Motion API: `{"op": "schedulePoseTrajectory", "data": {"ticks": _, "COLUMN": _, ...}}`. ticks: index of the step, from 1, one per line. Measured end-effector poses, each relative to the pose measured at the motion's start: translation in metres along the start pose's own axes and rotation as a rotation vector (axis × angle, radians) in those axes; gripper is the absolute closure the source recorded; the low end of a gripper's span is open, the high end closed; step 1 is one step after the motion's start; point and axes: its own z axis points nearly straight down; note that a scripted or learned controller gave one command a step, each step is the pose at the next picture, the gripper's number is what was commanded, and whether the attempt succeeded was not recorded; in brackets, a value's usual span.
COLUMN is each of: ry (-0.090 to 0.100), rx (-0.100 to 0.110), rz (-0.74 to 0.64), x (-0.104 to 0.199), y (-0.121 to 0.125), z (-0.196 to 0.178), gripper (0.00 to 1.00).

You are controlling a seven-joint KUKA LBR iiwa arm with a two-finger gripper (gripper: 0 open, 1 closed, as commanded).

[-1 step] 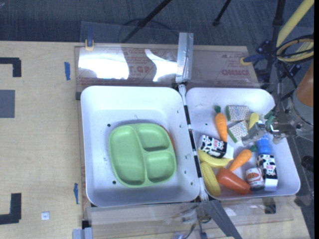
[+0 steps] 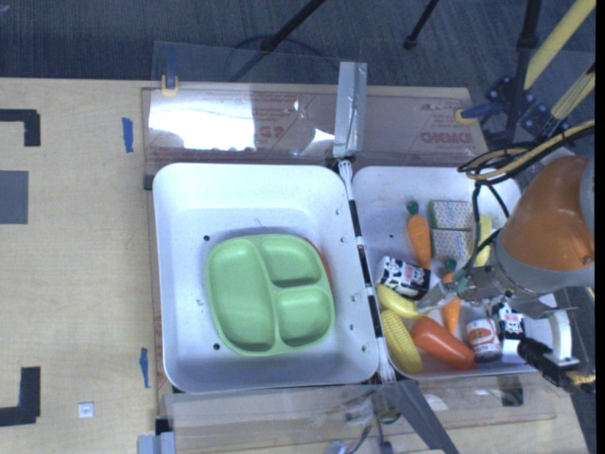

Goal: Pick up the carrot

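Clutter hides the hand (image 2: pixel 460 289), grip perhaps unreadable, near the carrot (image 2: pixel 419 237).

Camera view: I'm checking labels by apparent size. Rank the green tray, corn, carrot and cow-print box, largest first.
1. Green tray, by far.
2. Corn.
3. Carrot and cow-print box: too alike in area to rank; the carrot is longer, the box wider.
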Motion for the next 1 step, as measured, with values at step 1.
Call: {"op": "schedulePoseTrajectory", "data": {"ticks": 1, "ry": -0.002, "rx": 0.0, "rz": 0.006, "x": -0.0022, "y": -0.0007, "z": -0.0082, "gripper": 1.0}}
